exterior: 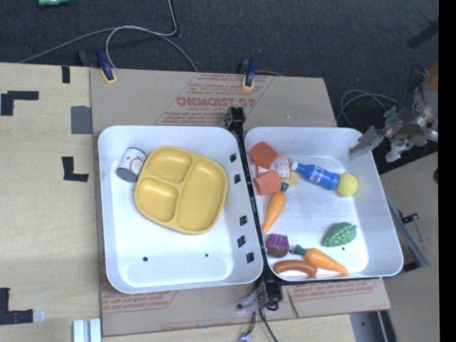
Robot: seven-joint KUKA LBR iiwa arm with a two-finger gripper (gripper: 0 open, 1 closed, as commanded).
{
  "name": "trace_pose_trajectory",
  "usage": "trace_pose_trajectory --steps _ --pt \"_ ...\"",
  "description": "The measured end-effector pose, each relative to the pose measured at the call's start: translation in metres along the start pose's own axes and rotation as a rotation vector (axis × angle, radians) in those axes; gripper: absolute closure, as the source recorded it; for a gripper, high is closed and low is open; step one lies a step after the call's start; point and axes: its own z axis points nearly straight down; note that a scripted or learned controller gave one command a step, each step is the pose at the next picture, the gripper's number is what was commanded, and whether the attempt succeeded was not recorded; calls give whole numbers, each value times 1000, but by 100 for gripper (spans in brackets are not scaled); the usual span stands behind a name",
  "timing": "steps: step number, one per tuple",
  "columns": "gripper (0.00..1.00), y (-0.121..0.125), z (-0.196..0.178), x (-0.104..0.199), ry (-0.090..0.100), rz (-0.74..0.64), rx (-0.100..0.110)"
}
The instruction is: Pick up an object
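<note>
Lemon [348,184] lies just left of and below your pincer [372,142] at the right bin's [381,212] rim; grip state cannot be told.

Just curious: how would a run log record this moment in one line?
end effector: above right bin edge | holding: nothing seen | blue bottle: in bin

- You get even, soft light; the white bins [114,262] look bright without harsh glare.
- The claw [399,135] looks blurred; shadows left of it are faint.
</note>
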Motion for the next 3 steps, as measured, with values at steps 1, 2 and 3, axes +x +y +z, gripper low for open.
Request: trace_pose_trajectory --steps 1,2,3 --pt "0 66 115 66 2 -1 3" --pt "0 53 180 52 -6 0 -15" --pt "0 64 182 79 -17 6 -14"
